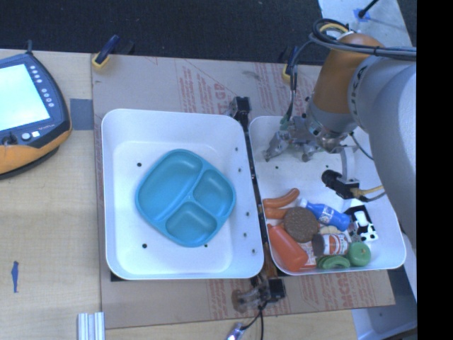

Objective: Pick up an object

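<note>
pale wooden bench (49,218) fills the lower frame under a dark floor strip along the top, with a sheet of printed cardboard (191,83) beneath the two bins; its red lettering is too faint to read. at the upper left lies a teach pendant (28,112) with a bright screen and an orange rim, and a blue-handled clamp (106,52) grips the cardboard's top left corner. the left white bin (117,190) holds a light blue divided plate (185,197), tilted a little, with three compartments. the right white bin (396,250) has its toys crowded into the lower half: an orange hot dog (281,200), a brown round patty (302,223), a blue bottle (329,214), a red-orange piece (287,250), a small can (330,244), green pieces (347,258) and a black and white cow figure (362,225), most touching one another. the grey and orange arm reaches in from the upper right, and the gripper (290,147) hangs over the bare upper part of the right bin, well apart from the toys, its fingers (274,149) spread and grasping nothing.
</note>
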Robot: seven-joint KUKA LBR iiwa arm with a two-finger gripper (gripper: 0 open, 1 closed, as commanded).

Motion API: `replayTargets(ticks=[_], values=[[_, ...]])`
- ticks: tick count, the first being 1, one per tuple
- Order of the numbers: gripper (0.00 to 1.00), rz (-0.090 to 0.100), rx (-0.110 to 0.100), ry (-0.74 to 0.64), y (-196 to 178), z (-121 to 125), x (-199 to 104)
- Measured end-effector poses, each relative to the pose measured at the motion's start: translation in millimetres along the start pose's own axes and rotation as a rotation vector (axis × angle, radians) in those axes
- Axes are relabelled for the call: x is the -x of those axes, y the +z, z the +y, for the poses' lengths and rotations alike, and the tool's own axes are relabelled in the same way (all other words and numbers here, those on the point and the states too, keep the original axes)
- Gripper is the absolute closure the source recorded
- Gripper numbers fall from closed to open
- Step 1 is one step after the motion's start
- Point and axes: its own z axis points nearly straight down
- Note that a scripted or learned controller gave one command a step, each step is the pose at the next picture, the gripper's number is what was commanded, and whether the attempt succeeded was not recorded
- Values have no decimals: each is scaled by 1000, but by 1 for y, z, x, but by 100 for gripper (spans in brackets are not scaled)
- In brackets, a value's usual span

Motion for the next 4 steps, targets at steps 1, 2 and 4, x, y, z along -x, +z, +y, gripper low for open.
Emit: replayTargets(ticks=[1, 2, 4], values=[[0, 1, 1, 2, 0, 0, 3], [0, 0, 1, 2, 0, 0, 0], [0, 0, 1, 1, -1, 0, 0]])
